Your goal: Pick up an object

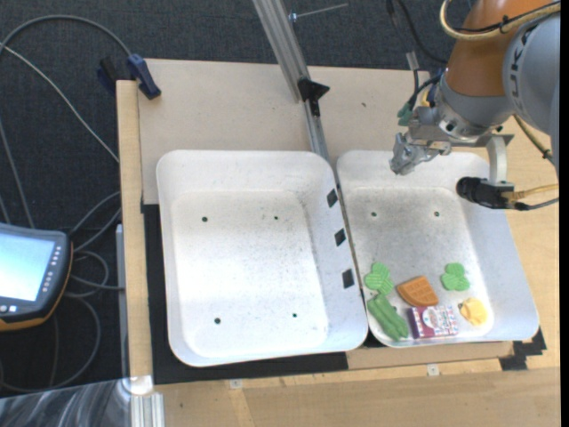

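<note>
The grey two-finger gripper [411, 160] hangs over the far rim of the right-hand shallow white bin [498, 247]; its finger state I cannot tell. The orange wedge-shaped toy [417, 291] lies at that bin's near end, probably light and stiff; pinch across its flat sides.

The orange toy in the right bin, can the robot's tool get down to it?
Probably yes. The tool hangs over the far end of the right bin, and the orange toy lies uncovered near the front. A purple packet and green toys crowd close, so it's tight.
</note>
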`<action>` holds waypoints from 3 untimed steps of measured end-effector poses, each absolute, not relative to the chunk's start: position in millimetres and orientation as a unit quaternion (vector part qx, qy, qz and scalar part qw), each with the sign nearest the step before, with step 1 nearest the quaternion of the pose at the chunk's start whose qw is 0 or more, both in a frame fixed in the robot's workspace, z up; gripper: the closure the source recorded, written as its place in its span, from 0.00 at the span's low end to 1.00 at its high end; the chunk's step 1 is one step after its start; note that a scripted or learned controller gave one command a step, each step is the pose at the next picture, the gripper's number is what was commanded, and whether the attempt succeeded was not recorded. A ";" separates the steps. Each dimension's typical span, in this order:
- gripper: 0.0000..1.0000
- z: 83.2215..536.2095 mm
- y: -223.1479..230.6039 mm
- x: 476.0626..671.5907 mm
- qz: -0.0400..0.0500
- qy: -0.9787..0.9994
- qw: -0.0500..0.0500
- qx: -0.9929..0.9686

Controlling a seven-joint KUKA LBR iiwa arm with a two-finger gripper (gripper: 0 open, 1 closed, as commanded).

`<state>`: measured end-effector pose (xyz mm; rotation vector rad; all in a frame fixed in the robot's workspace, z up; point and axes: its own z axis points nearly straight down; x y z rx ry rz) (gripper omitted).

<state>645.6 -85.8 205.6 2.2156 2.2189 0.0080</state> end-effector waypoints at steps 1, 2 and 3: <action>1.00 207.0 -24.5 630.1 0.001 0.710 -0.002 0.705; 1.00 208.1 24.5 609.2 0.000 0.709 -0.002 0.705; 1.00 217.4 87.6 598.0 0.001 0.710 -0.002 0.704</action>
